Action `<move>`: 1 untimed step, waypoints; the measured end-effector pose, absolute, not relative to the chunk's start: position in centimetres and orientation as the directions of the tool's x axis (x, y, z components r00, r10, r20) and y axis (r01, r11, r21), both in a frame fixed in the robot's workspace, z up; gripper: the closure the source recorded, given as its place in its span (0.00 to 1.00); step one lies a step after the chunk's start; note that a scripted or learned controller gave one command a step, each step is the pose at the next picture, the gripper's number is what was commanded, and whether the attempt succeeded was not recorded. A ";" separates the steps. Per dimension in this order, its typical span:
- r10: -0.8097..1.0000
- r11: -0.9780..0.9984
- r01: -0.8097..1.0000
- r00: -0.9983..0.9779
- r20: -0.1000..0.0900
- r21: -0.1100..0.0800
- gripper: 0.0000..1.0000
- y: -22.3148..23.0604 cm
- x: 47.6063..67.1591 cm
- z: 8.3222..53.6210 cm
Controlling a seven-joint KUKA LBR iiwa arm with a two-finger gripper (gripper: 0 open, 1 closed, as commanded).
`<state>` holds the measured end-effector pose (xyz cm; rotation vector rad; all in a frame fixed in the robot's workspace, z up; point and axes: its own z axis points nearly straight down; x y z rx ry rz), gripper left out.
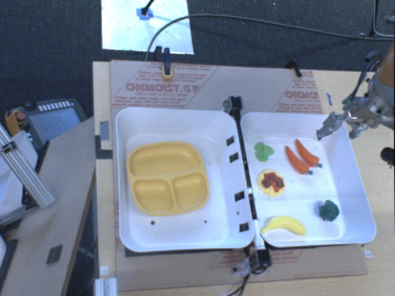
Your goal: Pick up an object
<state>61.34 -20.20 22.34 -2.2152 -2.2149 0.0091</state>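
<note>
The right bin [352,165] holds several toy foods: a light green leafy piece [263,151], two orange-red carrots [302,156] lying side by side, a round yellow piece with red spots [271,182], a yellow banana [284,226] and a dark green broccoli [329,210]. My gripper [340,128] hangs over the bin's far right corner, up and to the right of the carrots. Its fingers are spread open with nothing between them.
In the left bin [129,128] lies a yellow divided plate [167,177]. Black clips [237,177] run along the seam between the bins. A teach pendant [52,122] and an aluminium bar [24,171] sit on the side table at left.
</note>
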 end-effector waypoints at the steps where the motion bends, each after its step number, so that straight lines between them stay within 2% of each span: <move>1: 1.000 0.003 1.000 -0.003 -0.001 0.001 0.00 -20.1 61.6 23.1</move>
